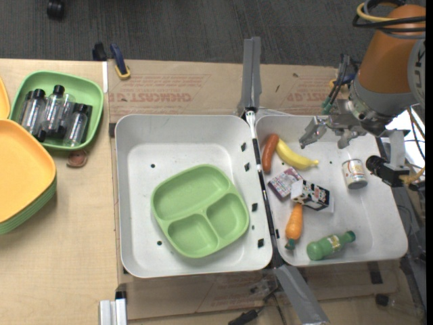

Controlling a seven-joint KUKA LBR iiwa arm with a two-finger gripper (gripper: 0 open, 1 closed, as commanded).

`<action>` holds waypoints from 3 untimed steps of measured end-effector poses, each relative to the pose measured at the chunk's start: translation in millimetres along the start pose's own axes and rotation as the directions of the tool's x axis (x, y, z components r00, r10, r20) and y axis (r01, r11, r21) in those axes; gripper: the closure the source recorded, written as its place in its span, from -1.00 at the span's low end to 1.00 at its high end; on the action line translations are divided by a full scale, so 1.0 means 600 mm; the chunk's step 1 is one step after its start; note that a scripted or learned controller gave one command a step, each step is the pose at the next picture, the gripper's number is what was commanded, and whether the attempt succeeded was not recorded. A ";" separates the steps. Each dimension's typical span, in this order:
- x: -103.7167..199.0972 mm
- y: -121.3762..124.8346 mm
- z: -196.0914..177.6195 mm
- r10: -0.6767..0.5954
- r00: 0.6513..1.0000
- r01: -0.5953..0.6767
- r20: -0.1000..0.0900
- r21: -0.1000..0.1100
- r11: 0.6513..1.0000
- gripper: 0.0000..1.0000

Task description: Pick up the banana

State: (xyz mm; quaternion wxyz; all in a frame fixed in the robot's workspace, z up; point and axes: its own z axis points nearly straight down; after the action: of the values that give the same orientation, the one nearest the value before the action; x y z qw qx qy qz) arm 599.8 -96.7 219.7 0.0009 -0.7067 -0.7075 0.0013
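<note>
A yellow banana (294,155) lies in the right bin (379,239), near its upper left, next to a red sausage (269,152). My gripper (327,133) hangs over the bin's upper middle, just right of and above the banana. Its two grey fingers (309,133) are spread apart with nothing between them. The banana lies free on the bin floor.
The right bin also holds a small tin can (354,173), a pink packet (285,181), a black-and-white carton (312,194), a carrot (294,223) and a green bottle (329,245). A green divided plate (199,210) sits in the left bin (135,181). A tray of bottles (57,109) and orange plates (20,175) stand at left.
</note>
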 end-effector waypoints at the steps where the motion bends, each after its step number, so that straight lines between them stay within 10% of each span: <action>1: -0.051 0.021 0.212 0.053 0.999 -0.053 0.000 -0.001 0.999 -1.00; 2: -0.137 0.066 0.120 -0.084 0.996 0.084 0.002 -0.005 0.996 -1.00; 3: -0.039 0.098 0.195 -0.086 0.996 0.086 0.002 -0.013 0.996 -1.00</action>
State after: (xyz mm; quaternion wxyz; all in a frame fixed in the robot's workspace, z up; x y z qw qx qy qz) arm 658.4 -119.9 102.4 -0.0041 -0.6756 -0.7373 -0.0031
